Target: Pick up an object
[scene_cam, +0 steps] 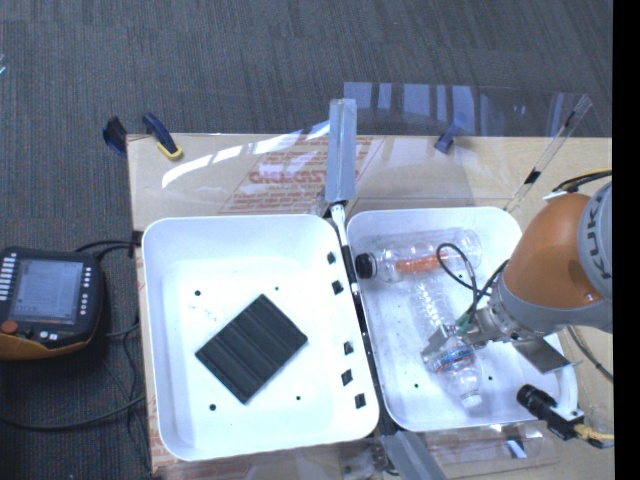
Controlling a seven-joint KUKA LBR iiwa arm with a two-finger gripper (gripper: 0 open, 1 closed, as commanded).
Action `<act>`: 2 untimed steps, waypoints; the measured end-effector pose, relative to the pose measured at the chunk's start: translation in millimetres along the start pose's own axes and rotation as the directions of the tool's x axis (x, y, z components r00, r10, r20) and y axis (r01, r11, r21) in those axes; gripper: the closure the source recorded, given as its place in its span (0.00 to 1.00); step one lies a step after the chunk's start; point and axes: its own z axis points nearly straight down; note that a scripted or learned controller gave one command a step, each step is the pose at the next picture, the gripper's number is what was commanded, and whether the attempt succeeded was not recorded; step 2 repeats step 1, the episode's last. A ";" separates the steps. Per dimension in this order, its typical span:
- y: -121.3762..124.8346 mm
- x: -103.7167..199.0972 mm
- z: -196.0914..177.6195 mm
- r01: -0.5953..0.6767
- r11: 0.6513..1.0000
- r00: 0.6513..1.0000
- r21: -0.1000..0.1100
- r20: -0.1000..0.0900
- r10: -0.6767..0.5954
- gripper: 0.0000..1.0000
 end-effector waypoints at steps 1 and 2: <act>13.0 -9.4 12.0 -0.013 1.000 1.000 -0.002 0.001 0.013 0.00; 13.0 -9.4 12.0 -0.013 1.000 1.000 -0.002 0.001 0.013 0.00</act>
